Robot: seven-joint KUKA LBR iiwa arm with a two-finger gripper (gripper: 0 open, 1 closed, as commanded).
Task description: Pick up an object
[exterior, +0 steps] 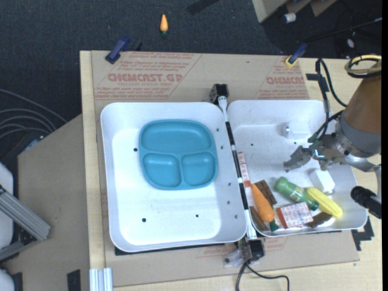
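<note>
One carrot point(263, 202), one green bottle point(290, 190), one yellow corn cob point(324, 202) and one red-printed packet point(294, 214) lie clustered in the right bin point(260, 123), all just below the gripper point(298, 160). The gripper's fingers spread apart, holding nothing. One blue divided tray point(178, 153) sits far to its left in the left bin point(121, 180).
</note>
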